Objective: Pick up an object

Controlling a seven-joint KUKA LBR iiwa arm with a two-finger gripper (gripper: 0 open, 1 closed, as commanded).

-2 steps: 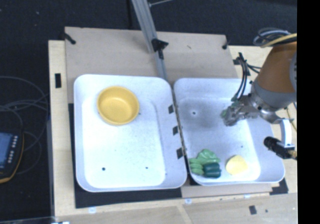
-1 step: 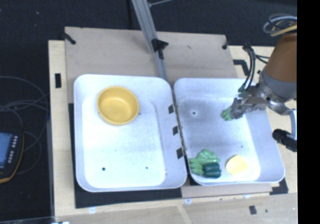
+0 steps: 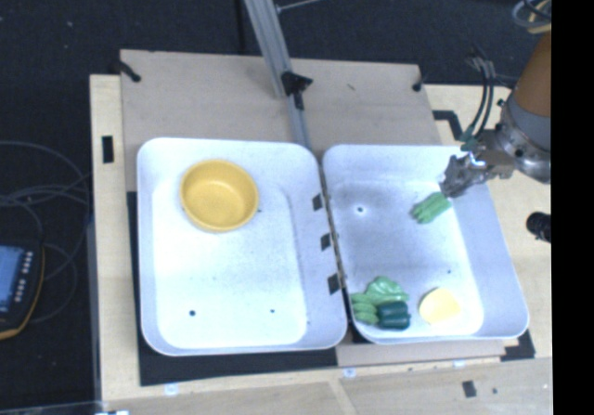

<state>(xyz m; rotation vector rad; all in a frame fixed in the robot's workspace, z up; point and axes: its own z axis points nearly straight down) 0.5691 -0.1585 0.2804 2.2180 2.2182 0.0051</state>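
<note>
My gripper [image 3: 452, 188] reaches in from the right over the upper right part of the right bin [image 3: 399, 172]. A small light green object [image 3: 430, 209] lies at a slant directly at the gripper's tip, its upper end touching or just under it. Whether it is gripped cannot be made out. At the front of the same bin sit a green cluster with a dark green piece [image 3: 382, 304] and a yellow round object [image 3: 439, 305]. A yellow bowl [image 3: 219, 195] stands upright in the back left of the left bin [image 3: 232, 311].
A grey metal pole [image 3: 264, 23] runs from the top of the view down to the divider between the bins. Cables [image 3: 483, 97] hang near the arm at the right. A handheld pendant [image 3: 14, 288] lies at the far left, off the bench.
</note>
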